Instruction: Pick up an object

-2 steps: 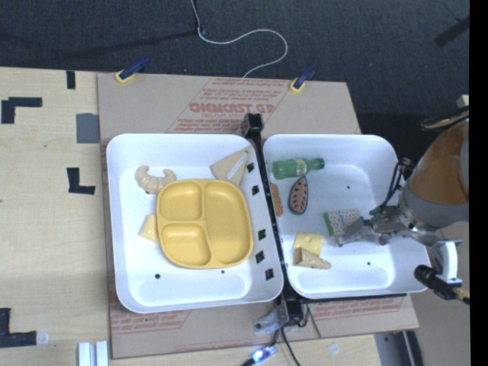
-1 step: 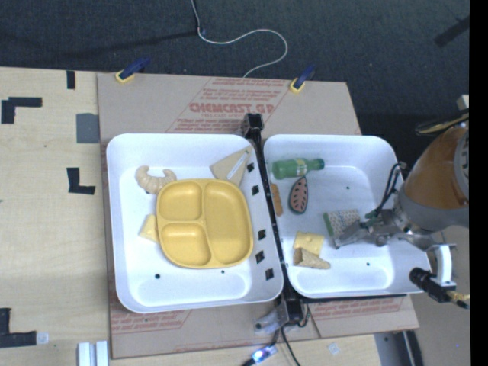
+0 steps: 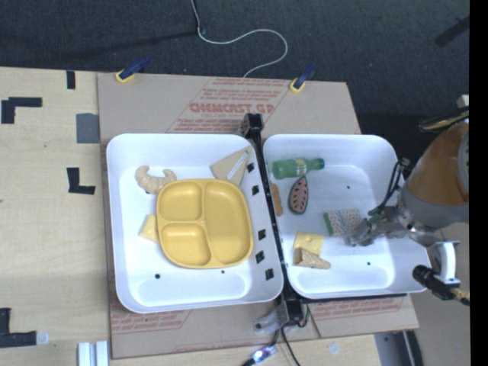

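The end effector (image 3: 364, 233) is reaching down into the right bin (image 3: 381, 158); its grip cannot be told. Next, it must close on the mesh piece (image 3: 347, 219) just beside it.

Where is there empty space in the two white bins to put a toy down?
Left bin: a bare strip along the front, below the yellow plate. Right bin: bare floor at the back right, beyond the green bottle. It is crowded around the cheese wedge, the mesh piece and the claw.
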`<act>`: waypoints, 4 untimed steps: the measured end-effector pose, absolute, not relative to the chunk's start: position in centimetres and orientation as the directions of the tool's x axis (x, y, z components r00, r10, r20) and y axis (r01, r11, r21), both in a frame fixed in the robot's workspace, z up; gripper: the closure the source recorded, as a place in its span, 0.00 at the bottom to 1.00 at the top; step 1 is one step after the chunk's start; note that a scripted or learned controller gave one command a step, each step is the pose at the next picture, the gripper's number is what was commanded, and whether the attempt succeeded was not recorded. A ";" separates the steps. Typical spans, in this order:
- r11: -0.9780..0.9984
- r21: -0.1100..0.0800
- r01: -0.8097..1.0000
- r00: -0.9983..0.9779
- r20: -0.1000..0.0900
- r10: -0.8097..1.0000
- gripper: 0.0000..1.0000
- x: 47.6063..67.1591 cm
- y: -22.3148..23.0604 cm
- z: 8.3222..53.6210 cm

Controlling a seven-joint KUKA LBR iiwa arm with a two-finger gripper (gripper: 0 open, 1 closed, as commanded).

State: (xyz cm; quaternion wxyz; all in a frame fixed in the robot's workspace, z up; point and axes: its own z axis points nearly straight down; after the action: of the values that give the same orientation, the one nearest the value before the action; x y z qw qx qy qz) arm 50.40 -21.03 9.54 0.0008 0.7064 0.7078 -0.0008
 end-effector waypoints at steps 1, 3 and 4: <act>0.001 0.002 1.000 -0.001 0.000 1.000 1.00 49.9 -20.8 13.9; 0.002 0.001 1.000 -0.002 0.000 1.000 1.00 50.1 -20.5 22.6; 0.007 0.001 1.000 -0.007 0.001 1.000 1.00 53.8 -16.2 23.1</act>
State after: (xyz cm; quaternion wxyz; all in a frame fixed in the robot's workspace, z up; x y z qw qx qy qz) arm 53.85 -16.17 23.11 -0.0003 0.7045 0.7097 0.0007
